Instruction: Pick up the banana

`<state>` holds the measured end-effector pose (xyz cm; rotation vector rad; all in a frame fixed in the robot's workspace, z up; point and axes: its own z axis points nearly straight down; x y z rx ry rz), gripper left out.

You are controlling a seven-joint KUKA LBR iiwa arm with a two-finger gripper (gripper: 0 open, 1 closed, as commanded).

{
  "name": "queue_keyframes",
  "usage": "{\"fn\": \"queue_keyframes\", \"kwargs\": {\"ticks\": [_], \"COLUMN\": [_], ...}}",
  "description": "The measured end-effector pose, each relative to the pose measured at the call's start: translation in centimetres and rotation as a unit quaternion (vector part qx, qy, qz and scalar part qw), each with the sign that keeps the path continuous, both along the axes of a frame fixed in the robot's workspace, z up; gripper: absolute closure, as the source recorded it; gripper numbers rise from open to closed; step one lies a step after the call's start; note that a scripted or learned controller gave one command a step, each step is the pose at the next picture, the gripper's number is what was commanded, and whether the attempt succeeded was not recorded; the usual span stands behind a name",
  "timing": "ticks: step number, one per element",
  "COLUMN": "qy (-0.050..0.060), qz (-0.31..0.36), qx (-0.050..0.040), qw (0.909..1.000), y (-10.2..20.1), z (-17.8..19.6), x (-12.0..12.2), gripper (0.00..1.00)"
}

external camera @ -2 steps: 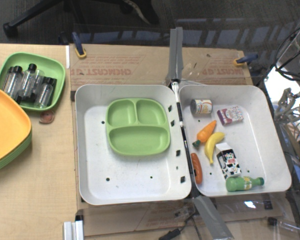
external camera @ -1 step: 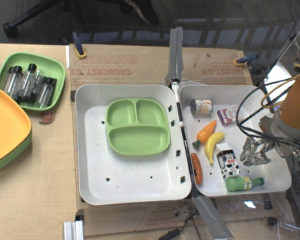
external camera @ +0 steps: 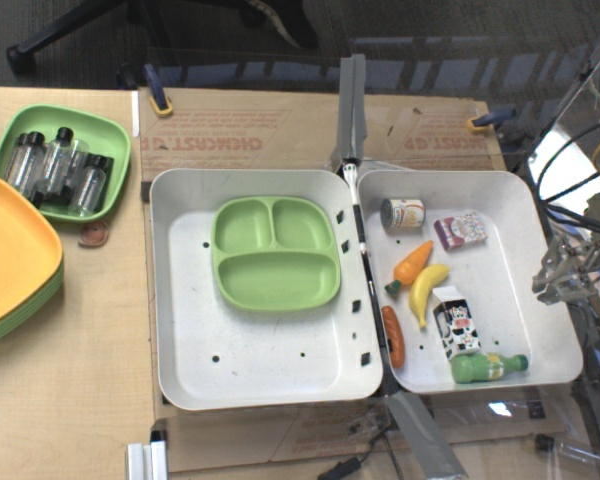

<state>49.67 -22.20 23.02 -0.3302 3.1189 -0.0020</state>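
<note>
Camera view: curved yellow plastic banana (external camera: 426, 290) lies lengthwise between orange toy carrot (external camera: 411, 263) and black-and-white milk carton (external camera: 454, 325); the gripper's state cannot be told.

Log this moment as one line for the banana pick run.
task: pick banana | banana: right bin, between carrot and milk carton | gripper: at bin's right edge, apart from banana | grasp: not yet
</note>
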Motion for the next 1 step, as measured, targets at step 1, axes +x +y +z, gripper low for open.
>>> {"fn": "queue_keyframes", "kwargs": {"ticks": [1], "qy": [0.0], "qz": [0.093], "qx": [0.0006], "qw": [0.9956], "y": [0.74], "z": [-0.3], "x": [5.98], "gripper": [1.0]}}
